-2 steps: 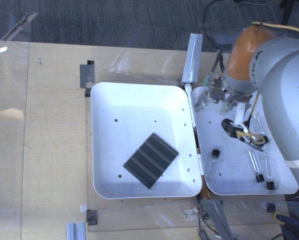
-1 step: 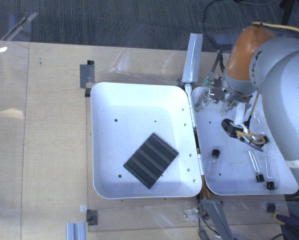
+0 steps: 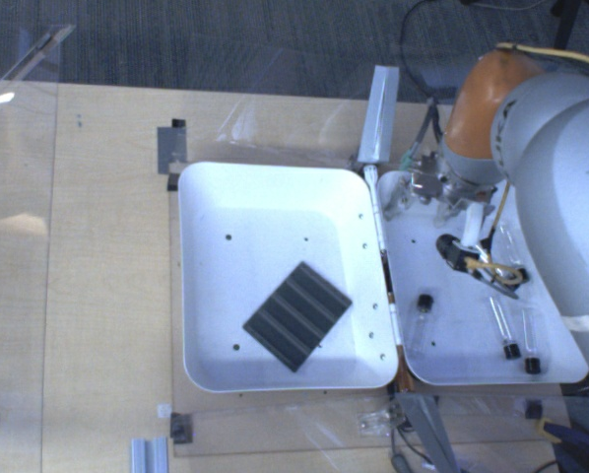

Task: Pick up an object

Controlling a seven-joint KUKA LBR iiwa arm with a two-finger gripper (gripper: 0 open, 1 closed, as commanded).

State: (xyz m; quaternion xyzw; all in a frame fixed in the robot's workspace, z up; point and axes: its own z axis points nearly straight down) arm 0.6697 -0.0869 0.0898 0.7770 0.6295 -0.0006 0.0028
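Dark ribbed slab [image 3: 297, 315] in left bin [image 3: 206, 264]; vials [image 3: 425, 304] in right bin [image 3: 452, 368], end effector [image 3: 409, 189] state unclear.

A single fixed camera looks down from above the wooden bench [image 3: 78, 264], tilted a little so that dark carpet [image 3: 226, 18] shows along the top. It stands far enough back to take in the left bin [image 3: 235, 205] whole and the right bin [image 3: 452, 343], which the arm [image 3: 560, 166] partly covers as it reaches in from the right.

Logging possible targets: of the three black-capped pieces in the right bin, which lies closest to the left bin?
The short lone piece, by the right bin's left wall. The two long clear tubes lie side by side further right.
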